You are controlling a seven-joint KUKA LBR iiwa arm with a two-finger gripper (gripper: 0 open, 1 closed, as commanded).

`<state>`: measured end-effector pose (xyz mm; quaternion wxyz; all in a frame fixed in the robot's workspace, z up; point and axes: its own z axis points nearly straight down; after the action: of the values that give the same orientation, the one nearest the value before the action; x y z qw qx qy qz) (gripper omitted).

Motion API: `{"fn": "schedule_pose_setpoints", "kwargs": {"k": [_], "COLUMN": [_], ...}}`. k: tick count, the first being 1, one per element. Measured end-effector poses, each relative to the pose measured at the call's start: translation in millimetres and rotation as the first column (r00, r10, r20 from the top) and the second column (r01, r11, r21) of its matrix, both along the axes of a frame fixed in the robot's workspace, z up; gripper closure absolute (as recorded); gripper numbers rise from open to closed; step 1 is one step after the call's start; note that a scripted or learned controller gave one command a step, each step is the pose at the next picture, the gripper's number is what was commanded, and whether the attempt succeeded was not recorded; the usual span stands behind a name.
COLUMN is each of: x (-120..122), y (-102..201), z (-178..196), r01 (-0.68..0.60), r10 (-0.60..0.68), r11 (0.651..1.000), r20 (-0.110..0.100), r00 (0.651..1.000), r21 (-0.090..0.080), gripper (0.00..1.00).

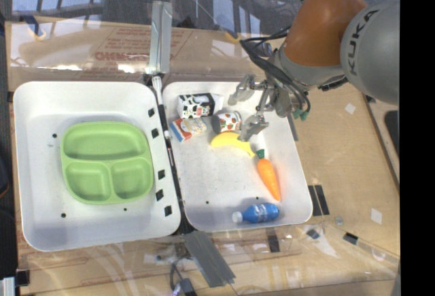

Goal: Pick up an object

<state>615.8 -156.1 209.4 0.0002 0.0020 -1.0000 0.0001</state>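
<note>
Arm (340, 29), grey w/ orange band, reaches in over the right bin's (204, 213) far right corner. Left bin (34, 206) carries a green divided tray (107, 162) near its centre. Gripper (250, 111) hangs above the right bin's far edge; jaws parted moderately, nothing between them. Below it: banana (231, 143), just beside a small cup (229, 122). Carrot (269, 177) lies twd the right edge; blue bottle (258, 214) at the near edge; cow-print carton (196, 106) at the far left corner.

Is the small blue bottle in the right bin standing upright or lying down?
Lying down: the small blue plastic bottle rests on its side, white cap pointing left, near the right white bin's front edge.
</note>
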Motion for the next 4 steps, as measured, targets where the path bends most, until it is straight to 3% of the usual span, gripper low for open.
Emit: {"fn": "schedule_pose_setpoints", "kwargs": {"k": [1, 2, 3, 4], "x": [-47, 25, -47, -45], "y": [-47, -16, 61, 59], "z": [-106, -120, -116, -105], "r01": [0.119, 0.107, 0.381, 0.379], "r10": [-0.119, -0.107, -0.381, -0.379], "r11": [0.993, 0.994, 0.925, 0.925], "r20": [0.026, -0.029, 0.005, 0.014], "r00": [0.993, 0.994, 0.925, 0.925], "r21": [-0.004, 0.000, -0.005, -0.007], "gripper": [0.00, 0.00, 0.00, 1.00]}}
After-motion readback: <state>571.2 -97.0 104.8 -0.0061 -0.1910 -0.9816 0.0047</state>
